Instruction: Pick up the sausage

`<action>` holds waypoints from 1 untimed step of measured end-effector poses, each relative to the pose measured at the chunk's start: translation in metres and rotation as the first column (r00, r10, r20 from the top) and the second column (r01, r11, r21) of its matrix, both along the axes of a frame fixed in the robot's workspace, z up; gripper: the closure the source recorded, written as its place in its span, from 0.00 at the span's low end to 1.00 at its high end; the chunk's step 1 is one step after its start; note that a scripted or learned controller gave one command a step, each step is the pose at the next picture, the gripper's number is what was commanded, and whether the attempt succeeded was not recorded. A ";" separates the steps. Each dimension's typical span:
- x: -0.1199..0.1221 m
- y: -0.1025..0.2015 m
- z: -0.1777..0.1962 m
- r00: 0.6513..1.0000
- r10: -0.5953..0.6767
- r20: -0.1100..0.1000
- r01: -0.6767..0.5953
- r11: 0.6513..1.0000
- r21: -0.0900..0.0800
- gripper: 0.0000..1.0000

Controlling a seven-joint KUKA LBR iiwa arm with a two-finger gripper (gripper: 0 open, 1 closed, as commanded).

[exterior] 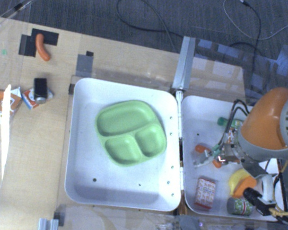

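Camera view: hand (214, 155) beside sausage (202, 149)

The sausage (201, 148) is small and orange-red. It lies flat in the right bin (188, 193), just to the left of the gripper (218, 156). I cannot tell if they touch

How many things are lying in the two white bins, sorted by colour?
Green: 3, the plate, a can, a small piece.
Orange: 1, the sausage.
Yellow: 1, a round fruit.
Red and white: 1, a checked packet.
Total: 6, though the arm may hide more.
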State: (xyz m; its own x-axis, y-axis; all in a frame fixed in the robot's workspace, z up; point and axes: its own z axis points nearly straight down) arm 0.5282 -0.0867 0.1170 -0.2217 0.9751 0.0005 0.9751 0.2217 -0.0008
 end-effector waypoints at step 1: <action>0.065 -0.025 -0.030 1.000 -0.014 0.010 0.014 1.000 0.000 0.00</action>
